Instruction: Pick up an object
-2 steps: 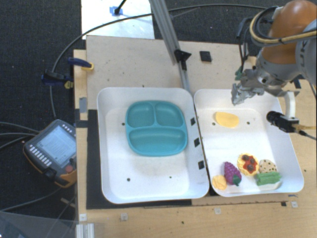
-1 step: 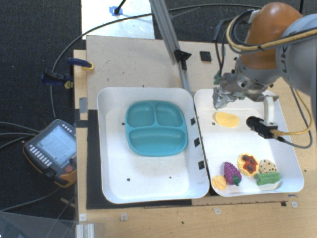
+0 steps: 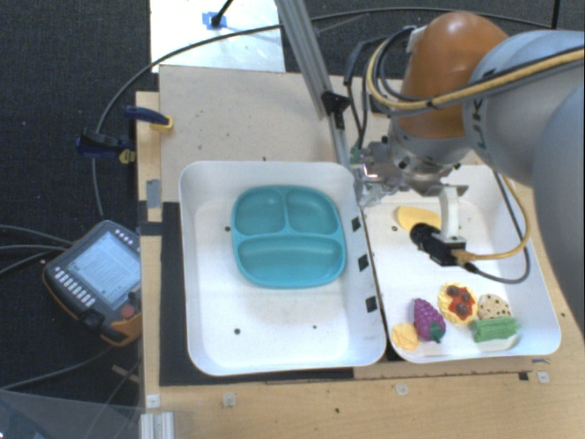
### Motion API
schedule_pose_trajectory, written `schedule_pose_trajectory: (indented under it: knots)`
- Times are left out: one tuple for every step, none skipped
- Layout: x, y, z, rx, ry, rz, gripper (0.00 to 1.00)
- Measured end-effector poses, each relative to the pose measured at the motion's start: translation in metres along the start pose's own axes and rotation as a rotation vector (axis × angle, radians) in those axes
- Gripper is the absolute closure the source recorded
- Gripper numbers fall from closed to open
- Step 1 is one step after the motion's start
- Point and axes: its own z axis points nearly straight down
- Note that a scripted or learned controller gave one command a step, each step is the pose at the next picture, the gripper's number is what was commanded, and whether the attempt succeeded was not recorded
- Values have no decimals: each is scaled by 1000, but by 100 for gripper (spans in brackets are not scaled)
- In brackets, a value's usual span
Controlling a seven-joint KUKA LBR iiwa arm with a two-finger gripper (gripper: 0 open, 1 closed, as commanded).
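Note:
My gripper (image 3: pixel 370 181) hangs under the grey arm's wrist, over the upper left corner of the right bin (image 3: pixel 535 286), close to the wall between the two bins. A yellow banana-like piece (image 3: pixel 416 216) lies just to the gripper's right, partly hidden by the wrist. Along the bin's front lie purple grapes (image 3: pixel 427 318), a small orange-yellow piece (image 3: pixel 404 337), a round red-and-yellow tart (image 3: pixel 457 302), a speckled cookie (image 3: pixel 494 305) and a green piece (image 3: pixel 496 331). I see nothing between the gripper's tips.
The left bin (image 3: pixel 206 282) holds a teal divided plate (image 3: pixel 288 236) in its upper middle. A metal pole (image 3: pixel 306 44) slants up from behind the bins. A teach pendant (image 3: pixel 96 277) sits off the bench to the left.

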Motion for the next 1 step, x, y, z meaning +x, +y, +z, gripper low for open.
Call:
schedule_pose_trajectory:
  knots:
    - [51,-8,15,1,-1,2,100]
